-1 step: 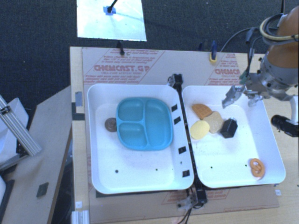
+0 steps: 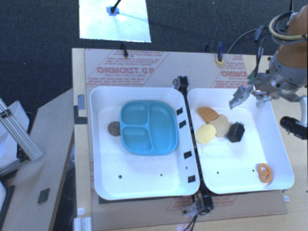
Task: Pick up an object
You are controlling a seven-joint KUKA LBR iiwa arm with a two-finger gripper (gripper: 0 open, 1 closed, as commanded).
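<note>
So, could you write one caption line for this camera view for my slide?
Grey arm's two-finger gripper open above right white bin of small objects; blue divided plate in left bin.

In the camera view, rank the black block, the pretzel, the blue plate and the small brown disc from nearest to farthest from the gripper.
From the gripper:
1. Black block, right bin, just below it.
2. Pretzel, right bin's near right corner.
3. Blue plate, left bin's middle.
4. Brown disc, left of the plate.

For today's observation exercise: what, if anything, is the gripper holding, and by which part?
Nothing. The gripper is open above the right bin's far edge, nothing between its fingers.
</note>
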